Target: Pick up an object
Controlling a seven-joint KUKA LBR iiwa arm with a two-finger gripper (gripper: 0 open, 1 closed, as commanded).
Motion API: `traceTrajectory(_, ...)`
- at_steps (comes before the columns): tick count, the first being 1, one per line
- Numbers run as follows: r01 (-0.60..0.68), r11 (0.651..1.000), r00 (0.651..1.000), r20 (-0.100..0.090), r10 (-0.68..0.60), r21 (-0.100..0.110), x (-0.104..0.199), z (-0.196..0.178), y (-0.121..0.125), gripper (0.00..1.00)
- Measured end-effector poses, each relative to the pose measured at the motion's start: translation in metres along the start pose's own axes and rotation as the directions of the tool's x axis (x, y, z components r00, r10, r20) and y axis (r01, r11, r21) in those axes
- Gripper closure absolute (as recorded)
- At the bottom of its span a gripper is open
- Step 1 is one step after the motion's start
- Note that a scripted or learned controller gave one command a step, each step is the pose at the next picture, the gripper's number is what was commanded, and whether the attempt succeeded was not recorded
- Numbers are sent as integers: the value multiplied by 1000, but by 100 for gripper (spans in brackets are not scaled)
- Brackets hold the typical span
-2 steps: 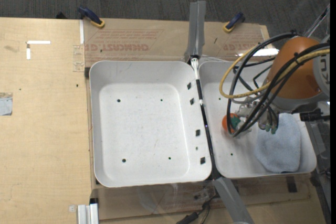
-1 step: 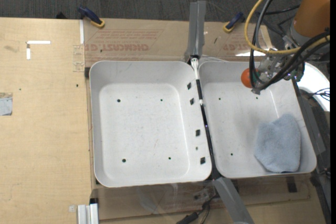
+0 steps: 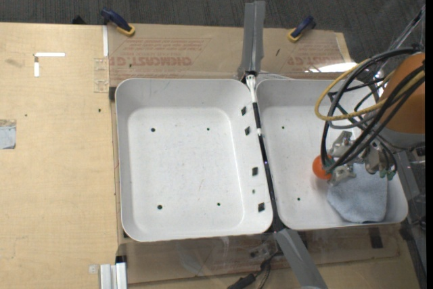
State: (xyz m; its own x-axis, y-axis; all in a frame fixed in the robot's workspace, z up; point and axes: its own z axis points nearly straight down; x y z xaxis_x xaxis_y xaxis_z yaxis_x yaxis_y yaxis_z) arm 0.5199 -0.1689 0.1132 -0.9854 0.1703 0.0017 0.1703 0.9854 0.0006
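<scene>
Orange, small and round, the ball (image 3: 320, 167) lies in the right bin (image 3: 291, 145) touching a blue-grey cloth (image 3: 360, 198), beside my hand (image 3: 340, 166), whose grip I cannot tell.

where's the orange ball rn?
The orange ball is in the right bin, toward its right side, right beside the gripper and just up-left of the grey-blue cloth.
</scene>
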Motion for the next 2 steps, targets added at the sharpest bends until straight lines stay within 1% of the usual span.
traceTrajectory(1,-402,916,916,4,402,0,-116,23,-3,100)
traceTrajectory(2,-348,938,938,3,348,0,-90,-83,33,100)
